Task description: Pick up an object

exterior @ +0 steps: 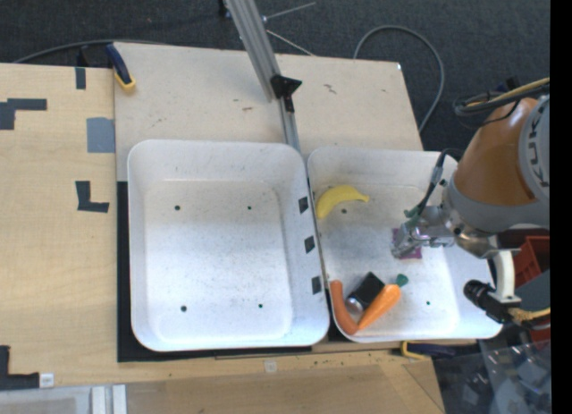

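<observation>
Gripper (409,244) sits low in right bin (447,321), can't tell its state; banana (340,198) and carrot (379,305) lie apart from it, so a grab here likely comes up with nothing.

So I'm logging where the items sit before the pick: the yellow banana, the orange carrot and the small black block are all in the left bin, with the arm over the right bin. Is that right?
Not quite. The camera view shows the banana, the carrot and the black block in the right bin, not the left bin. The arm is indeed over the right bin.
</observation>
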Robot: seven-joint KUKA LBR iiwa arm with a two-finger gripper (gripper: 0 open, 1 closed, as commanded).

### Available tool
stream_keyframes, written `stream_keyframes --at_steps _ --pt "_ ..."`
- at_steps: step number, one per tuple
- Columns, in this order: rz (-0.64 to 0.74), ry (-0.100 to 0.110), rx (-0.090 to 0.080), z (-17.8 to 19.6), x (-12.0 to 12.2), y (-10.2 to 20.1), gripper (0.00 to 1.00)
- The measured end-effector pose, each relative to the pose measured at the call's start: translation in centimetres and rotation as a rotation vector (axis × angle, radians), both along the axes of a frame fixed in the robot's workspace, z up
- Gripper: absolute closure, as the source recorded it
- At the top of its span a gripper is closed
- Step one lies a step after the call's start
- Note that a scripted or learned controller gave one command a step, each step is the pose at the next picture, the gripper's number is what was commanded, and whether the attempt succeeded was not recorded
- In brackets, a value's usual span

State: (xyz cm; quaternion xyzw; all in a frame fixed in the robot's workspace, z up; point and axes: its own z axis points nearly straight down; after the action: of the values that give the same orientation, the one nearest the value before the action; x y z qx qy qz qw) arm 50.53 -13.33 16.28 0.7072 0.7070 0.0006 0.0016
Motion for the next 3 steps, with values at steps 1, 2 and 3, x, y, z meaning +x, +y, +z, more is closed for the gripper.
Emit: stream_keyframes --at_steps 1,2,3 --pt "0.001 0.000 0.001 4.1 0.1 0.0 1.00" --pt "0.006 0.003 0.002 5.3 2.6 4.2 1.00" --pt "0.007 0.005 0.003 4.5 4.7 8.9 1.00"
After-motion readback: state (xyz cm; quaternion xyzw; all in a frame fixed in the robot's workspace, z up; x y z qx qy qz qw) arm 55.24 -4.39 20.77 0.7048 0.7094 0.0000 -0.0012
